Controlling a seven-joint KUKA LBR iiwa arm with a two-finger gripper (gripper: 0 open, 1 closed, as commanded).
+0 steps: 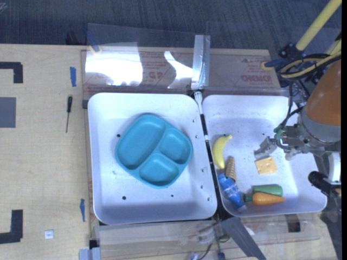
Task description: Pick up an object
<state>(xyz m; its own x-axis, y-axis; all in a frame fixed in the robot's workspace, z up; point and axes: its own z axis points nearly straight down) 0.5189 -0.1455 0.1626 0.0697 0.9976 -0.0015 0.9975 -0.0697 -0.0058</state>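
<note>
Yellow cheese slice [265, 166] flat on the right bin [244, 110] floor, just below the gripper [269, 147]. Fingers apparently parted and empty, though small and blurred. Nothing lifted yet; descent, closing and raising all left. Banana [218, 150] nearby.

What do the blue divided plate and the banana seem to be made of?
The blue divided plate looks like moulded plastic: one even colour, rounded compartments, a soft sheen. The banana is probably a plastic toy, smooth and evenly yellow, though the view leaves this open.
</note>
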